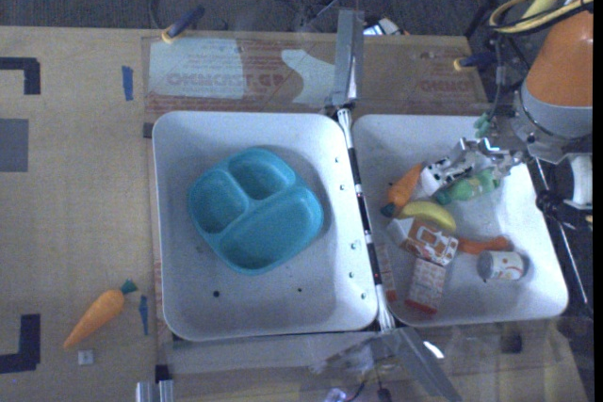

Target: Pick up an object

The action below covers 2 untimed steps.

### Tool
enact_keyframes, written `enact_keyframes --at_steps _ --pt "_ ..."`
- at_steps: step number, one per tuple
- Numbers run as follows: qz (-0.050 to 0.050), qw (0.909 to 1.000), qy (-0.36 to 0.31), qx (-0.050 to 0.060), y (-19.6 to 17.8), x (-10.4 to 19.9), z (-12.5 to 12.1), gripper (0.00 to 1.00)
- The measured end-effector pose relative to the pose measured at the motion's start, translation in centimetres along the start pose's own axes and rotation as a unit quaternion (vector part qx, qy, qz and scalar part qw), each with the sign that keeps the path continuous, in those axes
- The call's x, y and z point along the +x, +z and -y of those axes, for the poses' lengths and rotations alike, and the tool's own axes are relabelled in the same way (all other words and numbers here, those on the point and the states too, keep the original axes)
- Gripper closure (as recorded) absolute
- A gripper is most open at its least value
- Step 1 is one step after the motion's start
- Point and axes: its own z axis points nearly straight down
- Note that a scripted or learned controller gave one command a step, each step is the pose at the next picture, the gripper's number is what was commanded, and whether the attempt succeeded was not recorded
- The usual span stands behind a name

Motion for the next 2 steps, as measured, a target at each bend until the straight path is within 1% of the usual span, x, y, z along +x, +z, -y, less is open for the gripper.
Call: enact_keyframes --at_steps 1,2 --pt "0.000 0.9985 0.055 0.001 0.6 6.5 5.3 0.00" --pt "0.000 0.9943 0.106 0.001 9.1 4.1 3.1 0.00"
